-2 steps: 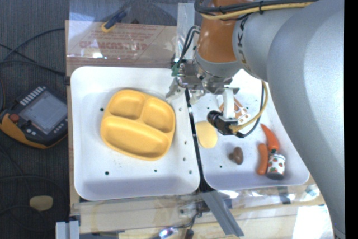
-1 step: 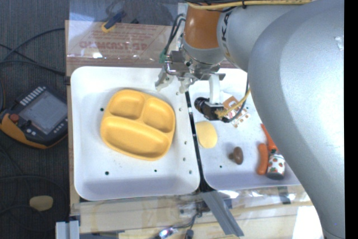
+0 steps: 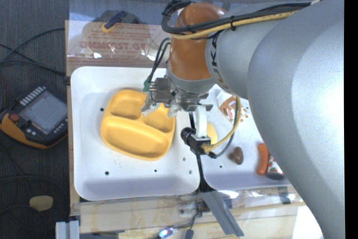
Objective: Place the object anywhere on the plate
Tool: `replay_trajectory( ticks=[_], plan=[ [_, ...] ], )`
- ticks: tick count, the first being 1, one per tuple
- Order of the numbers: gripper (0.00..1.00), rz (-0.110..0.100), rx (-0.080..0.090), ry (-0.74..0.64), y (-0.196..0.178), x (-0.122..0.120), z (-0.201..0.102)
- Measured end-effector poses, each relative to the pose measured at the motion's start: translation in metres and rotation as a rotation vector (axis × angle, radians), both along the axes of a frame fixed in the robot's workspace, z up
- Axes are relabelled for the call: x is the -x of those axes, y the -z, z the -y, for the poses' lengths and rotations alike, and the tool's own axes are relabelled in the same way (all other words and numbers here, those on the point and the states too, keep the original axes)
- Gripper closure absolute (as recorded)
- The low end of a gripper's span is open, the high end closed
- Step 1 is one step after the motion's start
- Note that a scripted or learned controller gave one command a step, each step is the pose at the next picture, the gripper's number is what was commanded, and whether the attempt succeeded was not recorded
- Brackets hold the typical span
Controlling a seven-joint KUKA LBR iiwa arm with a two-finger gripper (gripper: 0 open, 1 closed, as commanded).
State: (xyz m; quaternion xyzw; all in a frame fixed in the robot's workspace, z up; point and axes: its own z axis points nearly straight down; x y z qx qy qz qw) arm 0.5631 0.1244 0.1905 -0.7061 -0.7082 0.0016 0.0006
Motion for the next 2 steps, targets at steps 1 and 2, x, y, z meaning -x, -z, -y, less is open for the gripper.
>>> replay_trajectory(
  ticks=[1,2],
  plan=[
    [0.00,-0.001,0.000,0.001,0.0002,0.0001,0.0002],
    [1.00,-0.005,0.000,-0.001,-0.0076,0.0005,-0.0004]
  ],
)
